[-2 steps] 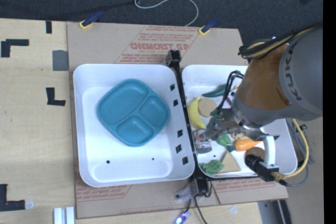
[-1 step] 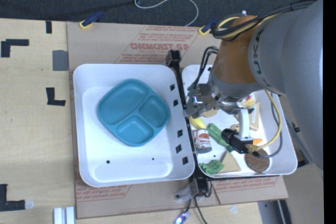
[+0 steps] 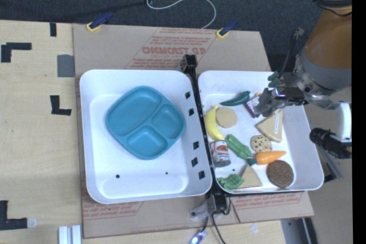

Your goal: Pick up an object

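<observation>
From the camera view above the bench, two shallow white bins sit side by side on a sheet of cardboard [image 3: 171,48]. The left bin [image 3: 91,123] holds a blue divided plate [image 3: 146,122], lying flat near the middle.

The right bin [image 3: 311,168] holds a scatter of toy food. A banana [image 3: 213,124] lies along its left side, just beside a round tan biscuit [image 3: 226,118]. A dark green pepper [image 3: 235,99] lies toward the far side. A green pickle [image 3: 239,147] sits near the centre, with a small can [image 3: 221,154] to its left. A chocolate-chip cookie [image 3: 260,142] lies right of the pickle, and an orange carrot [image 3: 269,157] just below it. A wedge of cheese [image 3: 271,127] lies at a slant on the right side. A brown round patty [image 3: 280,173] rests at the near right corner, beside a tan wedge [image 3: 250,178] and a leafy green piece [image 3: 231,182].

The arm [image 3: 329,48] reaches in from the right, and its gripper [image 3: 267,101] sits low over the far right part of the right bin, just above the cheese wedge and beside a small dark purple item [image 3: 253,107]. Whether its fingers are spread or closed cannot be told here, nor whether anything lies between them.
</observation>
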Available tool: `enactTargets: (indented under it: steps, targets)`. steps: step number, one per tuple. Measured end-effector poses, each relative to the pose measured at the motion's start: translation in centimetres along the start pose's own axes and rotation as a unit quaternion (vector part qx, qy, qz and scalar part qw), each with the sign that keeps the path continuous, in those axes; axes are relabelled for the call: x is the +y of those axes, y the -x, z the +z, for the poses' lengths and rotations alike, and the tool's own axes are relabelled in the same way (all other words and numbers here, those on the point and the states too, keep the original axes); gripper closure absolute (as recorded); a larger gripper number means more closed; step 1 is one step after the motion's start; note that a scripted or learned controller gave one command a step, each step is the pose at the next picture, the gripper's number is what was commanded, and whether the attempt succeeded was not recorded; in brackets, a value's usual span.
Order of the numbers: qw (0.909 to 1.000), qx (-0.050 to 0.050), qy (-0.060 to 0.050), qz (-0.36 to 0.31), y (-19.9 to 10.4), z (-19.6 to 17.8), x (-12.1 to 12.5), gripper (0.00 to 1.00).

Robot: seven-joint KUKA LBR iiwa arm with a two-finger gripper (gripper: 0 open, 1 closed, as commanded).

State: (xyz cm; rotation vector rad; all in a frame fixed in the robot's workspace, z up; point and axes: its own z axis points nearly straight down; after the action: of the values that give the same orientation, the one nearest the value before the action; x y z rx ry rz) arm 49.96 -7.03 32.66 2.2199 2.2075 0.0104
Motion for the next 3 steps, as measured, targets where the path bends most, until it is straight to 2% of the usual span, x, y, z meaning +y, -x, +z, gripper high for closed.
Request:
enactTargets:
  steps: [1, 2, 3]
  targets:
    - [0.9999, 0.002, -0.010, -0.006, -6.7, 6.4, -1.9, 1.00]
    - [1.0000, 0.002, -0.004, -0.004, -6.8, 0.7, -1.6, 1.00]
    - [1.0000, 0.001, -0.008, -0.004, -7.8, 6.3, 2.8, 1.00]
